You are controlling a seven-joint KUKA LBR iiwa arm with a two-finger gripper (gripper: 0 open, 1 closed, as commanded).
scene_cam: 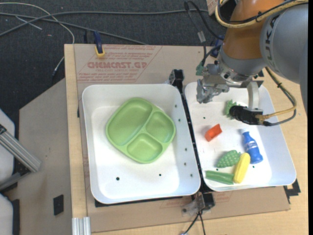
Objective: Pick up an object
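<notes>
On the bench (73, 146), the left bin (93, 131) holds a divided plate (141, 129). The right bin (279, 155) holds a block (213, 132) at centre, a bottle (251, 147) to its right, and a corn cob (241, 168) nearest.

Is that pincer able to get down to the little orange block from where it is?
Probably yes: the pincer hangs just above the orange block, which lies alone on bare bin floor.

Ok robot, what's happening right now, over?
Tool hovering over right bin, top-left corner, holding nothing seen. Orange block lies just below it. Nothing in the way.
</notes>
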